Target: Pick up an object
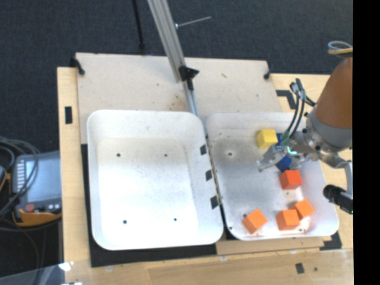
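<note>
Jaws [279, 157] hung low over the right bin [237, 159], right of frame centre; whether they were parted or clenched I could not tell. Blue block [286, 162] sat directly beneath them, partly hidden. Yellow block [266, 138] lay just above and left of them. Red-orange block [290, 179] sat just below the blue one. Three orange blocks lay along the bin's lower edge [256, 221] [288, 219] [304, 208]. Left bin [101, 159] sat beside it on the worktop [130, 79].
</note>
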{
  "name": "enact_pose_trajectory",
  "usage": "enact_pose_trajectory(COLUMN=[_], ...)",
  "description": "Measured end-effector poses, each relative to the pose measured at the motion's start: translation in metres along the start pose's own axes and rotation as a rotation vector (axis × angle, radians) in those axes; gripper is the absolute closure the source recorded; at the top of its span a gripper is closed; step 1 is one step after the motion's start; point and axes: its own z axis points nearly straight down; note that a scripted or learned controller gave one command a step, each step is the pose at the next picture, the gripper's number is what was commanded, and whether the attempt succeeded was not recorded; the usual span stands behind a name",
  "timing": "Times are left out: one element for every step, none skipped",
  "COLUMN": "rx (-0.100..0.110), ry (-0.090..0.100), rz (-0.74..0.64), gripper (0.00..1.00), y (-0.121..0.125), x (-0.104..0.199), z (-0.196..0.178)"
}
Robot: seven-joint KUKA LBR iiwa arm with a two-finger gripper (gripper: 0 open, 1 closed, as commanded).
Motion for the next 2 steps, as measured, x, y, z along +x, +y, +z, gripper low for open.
enact_pose_trajectory(rx=[-0.005, 0.0], ry=[-0.002, -0.002], rz=[0.002, 0.004], gripper=[0.0, 0.0], y=[0.001, 0.004], x=[0.0, -0.004], z=[-0.002, 0.041])
